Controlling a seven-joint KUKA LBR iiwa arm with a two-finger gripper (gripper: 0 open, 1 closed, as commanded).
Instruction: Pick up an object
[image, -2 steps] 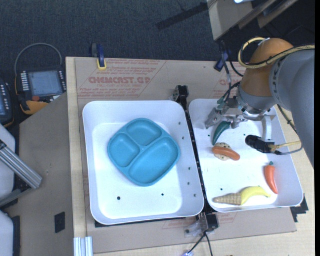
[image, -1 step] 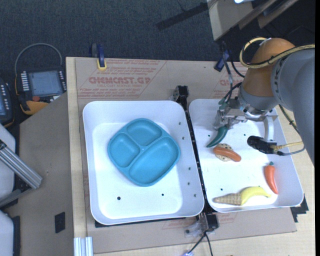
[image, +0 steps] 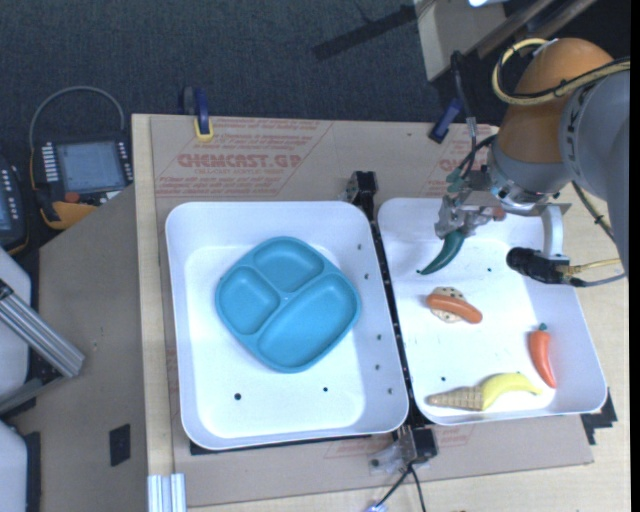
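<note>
My gripper (image: 461, 222) hangs over the far left part of the right bin (image: 412, 330). It is shut on the top end of a dark green curved pepper (image: 441, 257). The pepper slants down and to the left below the fingers, its tip just above the bin floor. Lower in the same bin lie a hot dog in a bun (image: 455, 306), an orange carrot (image: 541, 356), a yellow banana (image: 514, 388) and a tan cone (image: 455, 400).
The left bin (image: 200, 390) bears a blue divided plate (image: 288, 302) at its middle. The grey arm with its orange band (image: 560, 70) comes in from the upper right. A divider wall runs between the two bins.
</note>
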